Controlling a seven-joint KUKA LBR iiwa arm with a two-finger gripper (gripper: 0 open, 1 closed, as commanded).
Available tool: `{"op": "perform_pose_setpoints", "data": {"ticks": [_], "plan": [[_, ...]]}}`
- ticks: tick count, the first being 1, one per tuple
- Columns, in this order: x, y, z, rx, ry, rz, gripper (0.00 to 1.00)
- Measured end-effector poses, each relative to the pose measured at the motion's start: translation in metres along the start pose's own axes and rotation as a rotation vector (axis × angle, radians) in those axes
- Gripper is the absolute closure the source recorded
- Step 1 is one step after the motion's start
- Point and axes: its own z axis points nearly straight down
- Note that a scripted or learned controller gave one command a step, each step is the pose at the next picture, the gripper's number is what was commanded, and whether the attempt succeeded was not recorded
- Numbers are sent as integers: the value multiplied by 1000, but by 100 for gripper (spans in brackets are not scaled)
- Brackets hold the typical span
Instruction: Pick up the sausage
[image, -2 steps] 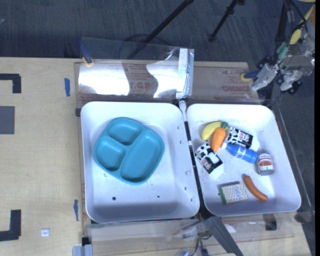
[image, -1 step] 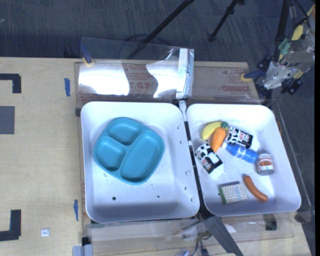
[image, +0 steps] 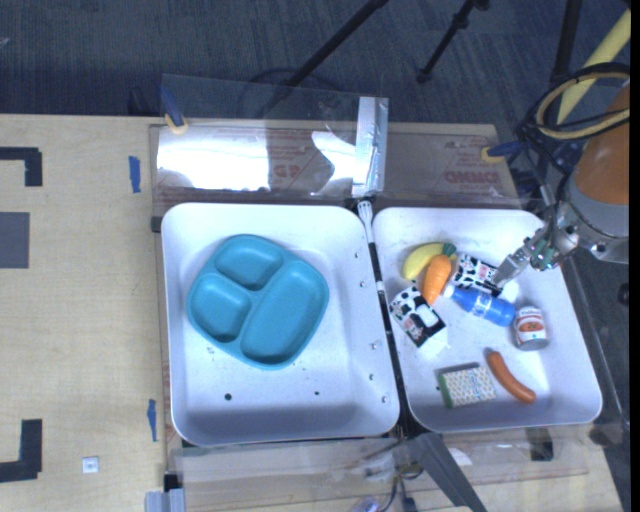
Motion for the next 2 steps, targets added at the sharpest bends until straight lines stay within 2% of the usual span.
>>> {"op": "perform_pose_setpoints", "data": {"ticks": [1,2], "plan": [[54,-24,122,-1,0,-210,100],[18,-79,125,-2,-5,-413,100]]}}
